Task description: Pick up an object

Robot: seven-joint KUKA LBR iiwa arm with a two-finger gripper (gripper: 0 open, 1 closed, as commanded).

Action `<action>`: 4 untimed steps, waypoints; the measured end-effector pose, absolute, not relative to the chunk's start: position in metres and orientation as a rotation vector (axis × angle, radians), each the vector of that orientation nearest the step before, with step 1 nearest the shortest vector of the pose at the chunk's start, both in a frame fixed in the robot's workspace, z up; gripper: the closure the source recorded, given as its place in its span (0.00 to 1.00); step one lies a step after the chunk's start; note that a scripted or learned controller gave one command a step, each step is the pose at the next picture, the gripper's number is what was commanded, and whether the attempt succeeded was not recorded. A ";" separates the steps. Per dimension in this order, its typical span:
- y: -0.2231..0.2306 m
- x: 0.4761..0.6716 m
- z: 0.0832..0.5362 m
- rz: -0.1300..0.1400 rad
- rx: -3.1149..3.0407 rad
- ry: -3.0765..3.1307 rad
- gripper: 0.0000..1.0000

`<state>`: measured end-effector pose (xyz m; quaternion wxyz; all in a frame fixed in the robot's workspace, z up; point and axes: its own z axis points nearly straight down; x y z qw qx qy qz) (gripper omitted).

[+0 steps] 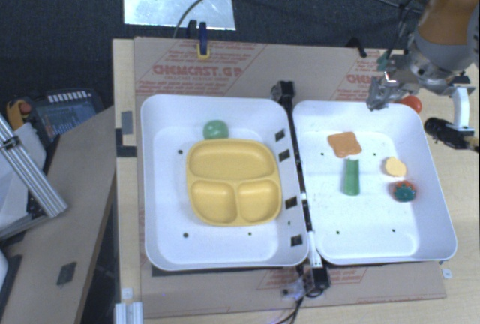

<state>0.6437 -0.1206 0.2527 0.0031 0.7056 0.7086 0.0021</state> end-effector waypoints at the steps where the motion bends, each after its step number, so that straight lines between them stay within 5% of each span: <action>1: -0.070 0.622 0.241 0.002 2.213 2.232 1.00; 4: 0.077 0.594 0.223 0.003 2.212 2.233 1.00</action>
